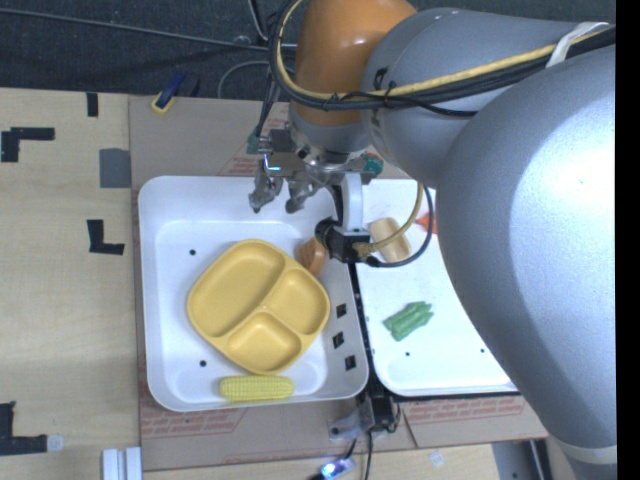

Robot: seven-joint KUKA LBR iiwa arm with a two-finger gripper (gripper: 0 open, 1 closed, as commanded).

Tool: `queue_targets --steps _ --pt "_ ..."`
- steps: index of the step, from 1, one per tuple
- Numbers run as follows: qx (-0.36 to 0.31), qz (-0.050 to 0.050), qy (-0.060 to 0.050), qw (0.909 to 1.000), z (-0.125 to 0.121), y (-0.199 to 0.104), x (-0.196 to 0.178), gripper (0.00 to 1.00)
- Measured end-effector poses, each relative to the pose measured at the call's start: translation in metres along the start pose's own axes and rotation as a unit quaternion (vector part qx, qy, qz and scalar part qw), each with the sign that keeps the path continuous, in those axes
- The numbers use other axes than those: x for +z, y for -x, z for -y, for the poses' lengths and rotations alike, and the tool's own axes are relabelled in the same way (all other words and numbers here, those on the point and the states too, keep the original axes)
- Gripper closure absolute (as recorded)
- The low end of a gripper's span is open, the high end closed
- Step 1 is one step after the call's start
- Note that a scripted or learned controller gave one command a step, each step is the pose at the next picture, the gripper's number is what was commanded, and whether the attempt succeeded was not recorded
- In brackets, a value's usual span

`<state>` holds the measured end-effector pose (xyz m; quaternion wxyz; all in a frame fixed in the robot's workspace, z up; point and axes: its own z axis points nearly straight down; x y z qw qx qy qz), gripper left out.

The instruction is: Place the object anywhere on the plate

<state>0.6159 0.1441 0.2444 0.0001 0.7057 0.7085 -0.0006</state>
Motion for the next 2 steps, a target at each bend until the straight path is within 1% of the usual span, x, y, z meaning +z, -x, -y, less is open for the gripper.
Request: queue_targets --steps 1,2 --pt "0.000 0.000 0.000 1.0000 -0.0159 -0.0536 0.0225 1.00" --pt "0.001 0.000 -0.001 1.0000 -0.0154 -0.0513 0.0213 0.00"
